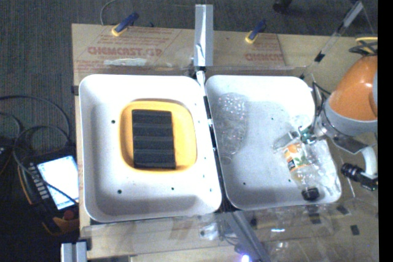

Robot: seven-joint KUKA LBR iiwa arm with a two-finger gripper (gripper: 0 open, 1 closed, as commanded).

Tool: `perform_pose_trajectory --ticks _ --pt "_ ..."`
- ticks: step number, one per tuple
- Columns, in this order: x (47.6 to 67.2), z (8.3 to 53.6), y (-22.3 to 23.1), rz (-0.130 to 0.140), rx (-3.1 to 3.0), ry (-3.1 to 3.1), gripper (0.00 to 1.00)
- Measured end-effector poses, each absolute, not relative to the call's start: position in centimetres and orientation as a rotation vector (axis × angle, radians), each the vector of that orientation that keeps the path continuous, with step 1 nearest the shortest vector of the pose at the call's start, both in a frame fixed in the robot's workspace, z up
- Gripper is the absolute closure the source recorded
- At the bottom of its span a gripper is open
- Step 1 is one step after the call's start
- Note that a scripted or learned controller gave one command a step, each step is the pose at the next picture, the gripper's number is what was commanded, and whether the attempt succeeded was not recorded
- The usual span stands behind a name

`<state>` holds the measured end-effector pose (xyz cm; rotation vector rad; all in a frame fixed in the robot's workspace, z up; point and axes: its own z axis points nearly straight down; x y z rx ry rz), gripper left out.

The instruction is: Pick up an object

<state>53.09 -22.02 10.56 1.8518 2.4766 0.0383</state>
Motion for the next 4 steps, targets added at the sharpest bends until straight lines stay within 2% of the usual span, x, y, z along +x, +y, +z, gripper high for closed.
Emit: perform_pose_trajectory --ticks 2,3,4 --pt "53.4 10.5 -22.2 0.03 1.8 2.527 0.0" --pt "53.5 11.4 -22.1 0.033 1.798 2.527 1.0" --pt "56.3 19.6 -17.4 0.002 1.607 2.698 1.0"
